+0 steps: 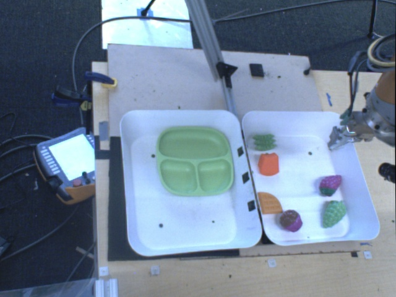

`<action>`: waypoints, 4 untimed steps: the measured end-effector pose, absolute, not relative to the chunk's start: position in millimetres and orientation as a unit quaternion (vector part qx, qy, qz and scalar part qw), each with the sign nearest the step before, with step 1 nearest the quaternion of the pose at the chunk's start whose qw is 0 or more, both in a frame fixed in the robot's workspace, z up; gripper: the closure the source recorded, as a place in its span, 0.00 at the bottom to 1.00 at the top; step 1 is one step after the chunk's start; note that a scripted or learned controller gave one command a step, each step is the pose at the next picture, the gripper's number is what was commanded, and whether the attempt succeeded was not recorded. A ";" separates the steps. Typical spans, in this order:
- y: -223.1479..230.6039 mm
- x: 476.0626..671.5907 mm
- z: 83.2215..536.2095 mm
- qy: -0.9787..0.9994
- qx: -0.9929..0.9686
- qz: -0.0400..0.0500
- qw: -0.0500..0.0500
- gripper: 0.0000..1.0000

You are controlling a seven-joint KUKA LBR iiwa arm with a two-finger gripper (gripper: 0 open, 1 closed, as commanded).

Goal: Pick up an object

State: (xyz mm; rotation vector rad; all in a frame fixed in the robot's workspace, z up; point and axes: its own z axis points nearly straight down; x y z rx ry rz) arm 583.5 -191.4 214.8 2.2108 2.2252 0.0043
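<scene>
The gripper (337, 138) hangs over the right rim of the right bin (309, 166); whether it is open or closed, I cannot tell. Nothing is seen between it. Below it, near, lie a purple berry (330, 185) and green grapes (333, 213). Further to its left are a green leafy piece (264, 142), an orange block (268, 164), an orange slice (269, 202) and a dark purple fruit (290, 219). Far left of it, the left bin (139, 228) holds a green divided plate (195, 160)

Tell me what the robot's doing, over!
Gripper at right bin's far right rim, holding nothing seen. Six toy foods lie untouched; nearest, purple fruit. Nothing in the way.
</scene>
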 end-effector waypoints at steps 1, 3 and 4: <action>-138.1 598.8 207.7 0.711 0.703 0.001 0.001 1.00; -34.8 628.6 203.8 0.711 0.704 0.001 0.001 1.00; 29.1 635.1 207.8 0.711 0.703 0.002 0.000 1.00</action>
